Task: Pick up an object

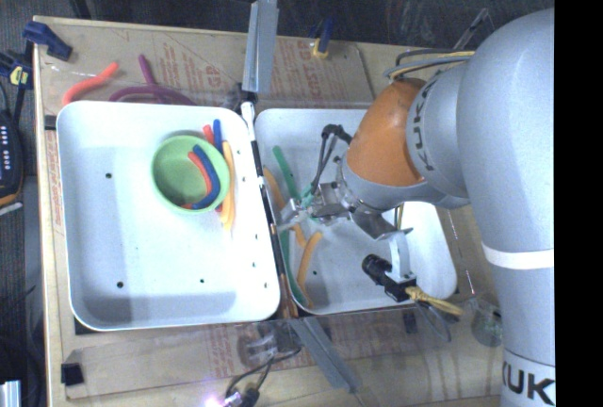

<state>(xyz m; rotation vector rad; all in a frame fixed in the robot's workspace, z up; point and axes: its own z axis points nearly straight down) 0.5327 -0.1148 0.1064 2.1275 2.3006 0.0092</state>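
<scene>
My gripper [300, 209] is low in the left part of the right bin [429, 278], among several thin sticks. A green stick [283, 171] and an orange stick [271, 189] lie just beyond it by the bin's left wall. Another orange stick [310, 253] lies just in front of it. The wrist and orange band hide the middle of this bin. In the left bin [122, 254] stands a green bowl [191, 173] holding a red curved piece [201, 166], with a blue stick [218, 134] and an orange stick [227, 191] at its right rim.
The divider between the bins runs close to the gripper's left. On the bench behind the left bin lie an orange-handled tool [90, 83] and a purple loop [151, 94]. Blue clamps [45, 36] [325, 34] sit at the bench's far edge.
</scene>
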